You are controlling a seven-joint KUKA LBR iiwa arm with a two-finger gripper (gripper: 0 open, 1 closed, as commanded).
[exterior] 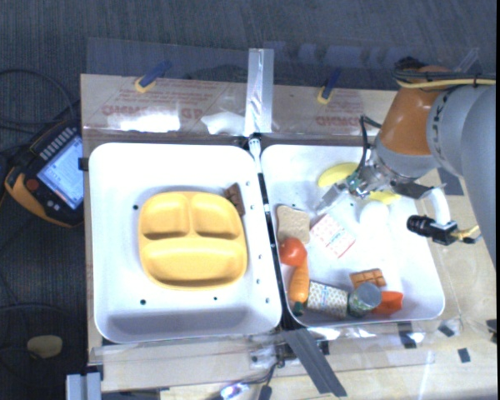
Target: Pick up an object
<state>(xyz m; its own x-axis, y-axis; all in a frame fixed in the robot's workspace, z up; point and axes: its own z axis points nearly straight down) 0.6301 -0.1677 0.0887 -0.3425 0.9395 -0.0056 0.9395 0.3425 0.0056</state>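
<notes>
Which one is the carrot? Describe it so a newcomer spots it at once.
Look in the right bin, the one the arm reaches into, and go to its left wall near the front. The carrot lies there, a long orange taper just below a round red tomato. Its neighbours are rounder or boxy.

Red print on the clear sheet (142, 107) is too blurred to read.
</notes>
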